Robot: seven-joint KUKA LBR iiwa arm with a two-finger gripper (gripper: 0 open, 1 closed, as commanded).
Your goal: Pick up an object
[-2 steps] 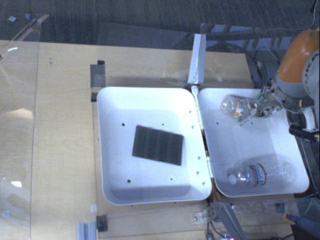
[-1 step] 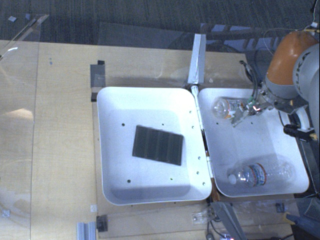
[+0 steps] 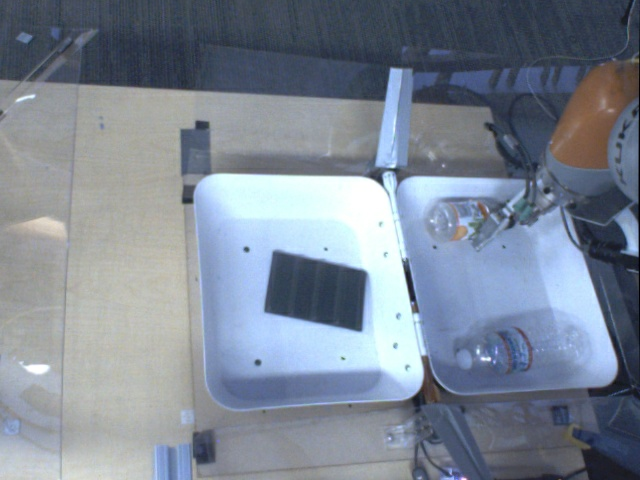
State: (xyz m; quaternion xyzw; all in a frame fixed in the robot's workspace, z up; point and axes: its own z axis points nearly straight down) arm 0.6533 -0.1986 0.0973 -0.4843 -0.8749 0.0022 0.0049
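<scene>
Nearest the camera, front of the right white bin [image 3: 560,298]: clear plastic water bottle with blue-red label [image 3: 515,350] lies on its side, untouched. Left white bin [image 3: 215,268] holds a dark ribbed rectangular pad [image 3: 316,290], flat, mid-bin. Farther back in the right bin: small clear bottle with orange contents [image 3: 452,218] on its side, gripper [image 3: 492,228] low and just beside it, maybe touching. Can't tell the finger state. Bottle sits on the bin floor, nothing lifted. My read: grasp stage, pick not done; closing and lifting remain.
</scene>
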